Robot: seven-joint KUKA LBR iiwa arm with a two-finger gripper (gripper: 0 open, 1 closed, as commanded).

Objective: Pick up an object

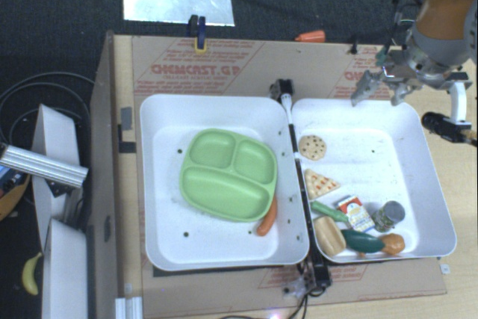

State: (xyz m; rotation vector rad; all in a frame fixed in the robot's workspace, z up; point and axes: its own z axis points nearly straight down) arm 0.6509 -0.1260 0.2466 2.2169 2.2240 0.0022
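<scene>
I see the left bin [160,160] carrying the biggest item, a green divided plate [228,174] at its middle: stiff moulded plastic, light but too broad for the fingers, so only its rim would do. A toy carrot or sausage [267,219] lies off the plate's near right corner, against the wall between the bins.

The right bin [426,183] holds the smaller toys. A pizza wedge [320,182] and a cookie [312,147] sit along its left wall; both look flat and hard, awkward to pinch from above. At the near edge huddle a bread-like piece [329,234], a green pepper [361,240], a small carton [356,213] and a tin [388,215]. I judge the tin the best target: rigid, light, round, perhaps slippery, best taken across its sides.

The gripper [381,88] hangs over the right bin's far right corner, fingers spread apart, holding nothing.
</scene>
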